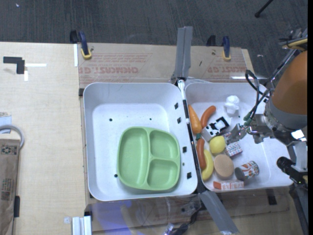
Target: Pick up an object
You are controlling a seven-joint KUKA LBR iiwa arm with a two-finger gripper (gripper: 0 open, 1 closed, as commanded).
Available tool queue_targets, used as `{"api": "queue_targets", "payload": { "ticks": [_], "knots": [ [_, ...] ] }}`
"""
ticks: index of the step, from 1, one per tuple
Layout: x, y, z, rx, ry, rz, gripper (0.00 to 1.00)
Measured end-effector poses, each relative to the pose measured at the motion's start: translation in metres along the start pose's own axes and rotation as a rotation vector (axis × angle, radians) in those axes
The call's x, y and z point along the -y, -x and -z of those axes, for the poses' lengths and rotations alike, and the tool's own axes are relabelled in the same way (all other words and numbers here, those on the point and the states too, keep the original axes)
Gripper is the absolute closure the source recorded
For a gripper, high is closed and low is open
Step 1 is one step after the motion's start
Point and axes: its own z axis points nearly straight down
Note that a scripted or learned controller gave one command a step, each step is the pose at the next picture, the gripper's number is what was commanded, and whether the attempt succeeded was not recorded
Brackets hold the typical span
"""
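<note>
The end effector (pixel 238 132) is hovering low in the right bin (pixel 254 184), its fingers slightly apart and gripping nothing, just beside the lemon (pixel 217 144) and a small red-and-white packet (pixel 234 150).

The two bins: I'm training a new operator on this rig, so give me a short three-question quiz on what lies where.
1. True or false: the green divided plate lies in the left bin.
2. Which lies nearest the right bin's front wall? A) white crumpled object B) small can C) red sausage
3. Fill in: the lemon sits directly above the round ____ disc in the picture.

Key: 1 true. 2 B. 3 tan.
</note>
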Motion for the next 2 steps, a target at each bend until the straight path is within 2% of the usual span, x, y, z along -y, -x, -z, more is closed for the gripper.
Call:
{"api": "queue_targets", "payload": {
  "ticks": [1,2],
  "knots": [
    [-0.0577,0.0485,-0.1042,0.005,0.015,0.048,0.0],
    [-0.0581,0.0473,-0.0952,0.001,0.013,0.046,1.0]
  ]
}}
